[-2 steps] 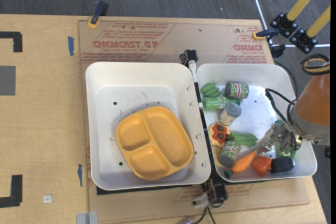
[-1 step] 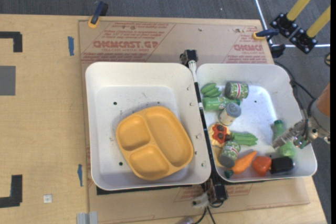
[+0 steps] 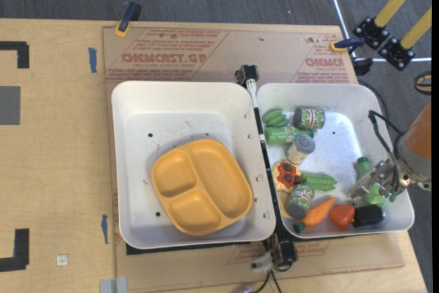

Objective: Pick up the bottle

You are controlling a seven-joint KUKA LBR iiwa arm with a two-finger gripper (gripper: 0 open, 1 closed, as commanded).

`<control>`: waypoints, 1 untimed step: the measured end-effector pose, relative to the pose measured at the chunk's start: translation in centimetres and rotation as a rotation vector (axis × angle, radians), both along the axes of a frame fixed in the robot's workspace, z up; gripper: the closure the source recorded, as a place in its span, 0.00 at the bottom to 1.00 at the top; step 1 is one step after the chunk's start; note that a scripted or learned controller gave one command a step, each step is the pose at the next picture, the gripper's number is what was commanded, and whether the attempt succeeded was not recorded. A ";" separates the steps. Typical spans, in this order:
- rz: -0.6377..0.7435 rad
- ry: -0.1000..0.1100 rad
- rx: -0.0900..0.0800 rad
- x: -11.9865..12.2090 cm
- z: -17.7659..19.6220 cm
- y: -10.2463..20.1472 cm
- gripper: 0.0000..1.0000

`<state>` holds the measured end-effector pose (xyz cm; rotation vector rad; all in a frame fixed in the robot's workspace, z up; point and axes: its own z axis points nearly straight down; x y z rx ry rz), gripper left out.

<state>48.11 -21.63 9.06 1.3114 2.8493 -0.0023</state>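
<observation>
The floor is dark grey carpet, and on it stands a light wooden table point(image 3: 55, 168) with a brown cardboard sheet point(image 3: 226, 51) clamped on top. The sheet has red writing that says "CHEMCAST GP", once near the left and again near the right corner, where only part of it can be read. Two white bins sit side by side on the sheet, touching in the middle.

The left bin point(image 3: 130, 113) holds one thing, a yellow plate with three sections point(image 3: 200, 186). It lies flat near the front of the bin.

The right bin point(image 3: 343, 106) is full of small toys piled close together. There are green veggie toys point(image 3: 276, 118), a green labelled can point(image 3: 309, 118), an orange carrot point(image 3: 317, 212), a red toy point(image 3: 342, 216) and a black block point(image 3: 368, 216). They look tossed in, so they lean on each other. The can labels are too small to read.

I think the bottle point(image 3: 283, 136) is the green thing with the grey round cap, lying on its side near the middle wall. I am not fully sure.

The gripper point(image 3: 376, 183) reaches in from the right and sits low over the right side of that bin, next to a small green toy point(image 3: 363, 165). It is well apart from the bottle. I cannot tell how its jaws stand, because they are blurry and mixed with the toys.
</observation>
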 end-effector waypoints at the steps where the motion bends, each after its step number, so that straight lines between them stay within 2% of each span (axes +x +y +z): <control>1: -0.124 0.000 0.003 -0.1 6.9 6.8 1.00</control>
